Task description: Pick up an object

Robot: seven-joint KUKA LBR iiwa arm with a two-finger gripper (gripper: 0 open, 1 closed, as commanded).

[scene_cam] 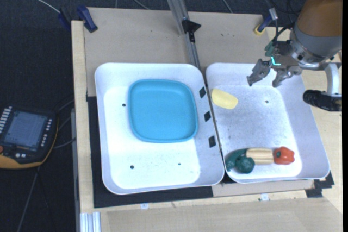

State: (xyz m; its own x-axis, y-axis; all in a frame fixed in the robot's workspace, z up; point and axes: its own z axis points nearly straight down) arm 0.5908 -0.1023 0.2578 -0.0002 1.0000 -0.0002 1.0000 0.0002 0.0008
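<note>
No text, label, brand, number or sign can be read anywhere. The handheld control pendant lying at the left edge has a lit screen, but whatever stands on it is too small and blurred to make out. The small dark marks along the inner rim of the left bin carry no legible lettering.

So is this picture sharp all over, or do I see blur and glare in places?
In the camera view, light is even and soft, with faint shadows; the blue plate and the yellow piece look crisp; the gripper is slightly soft-edged; the right bin rim is bright white, losing some detail.
</note>
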